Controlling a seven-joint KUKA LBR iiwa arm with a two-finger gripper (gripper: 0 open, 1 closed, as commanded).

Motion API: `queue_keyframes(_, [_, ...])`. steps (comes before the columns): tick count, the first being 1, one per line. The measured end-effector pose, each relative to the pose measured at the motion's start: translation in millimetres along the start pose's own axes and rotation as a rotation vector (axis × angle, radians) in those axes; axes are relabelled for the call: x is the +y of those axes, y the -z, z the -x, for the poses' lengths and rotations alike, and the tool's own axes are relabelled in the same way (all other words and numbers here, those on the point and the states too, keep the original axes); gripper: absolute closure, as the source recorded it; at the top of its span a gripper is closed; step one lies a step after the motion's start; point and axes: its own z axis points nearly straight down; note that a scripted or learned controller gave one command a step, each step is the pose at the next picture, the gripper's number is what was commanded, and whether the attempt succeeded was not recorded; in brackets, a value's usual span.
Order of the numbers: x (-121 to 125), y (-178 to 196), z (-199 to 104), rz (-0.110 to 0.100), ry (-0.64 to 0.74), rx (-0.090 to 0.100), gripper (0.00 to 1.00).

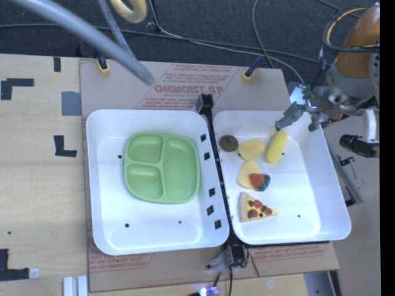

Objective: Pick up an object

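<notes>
With its two grey fingers spread apart and holding nothing, the pincer hovers just beside the yellow toy corn cob in the right white bin; best to centre over the cob before descending

I'm watching through one fixed camera set above the bench, tilted down at a slant. Both white bins sit mid-frame at moderate range; the arm enters at the upper right.
</notes>
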Motion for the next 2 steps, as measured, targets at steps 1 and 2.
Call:
queue_keyframes(1, [4,-64,-1,0.001,0.001,0.0,0.0])
queue_keyframes(2, [-4,-119,-10,0.002,0.0,0.0,0.0])
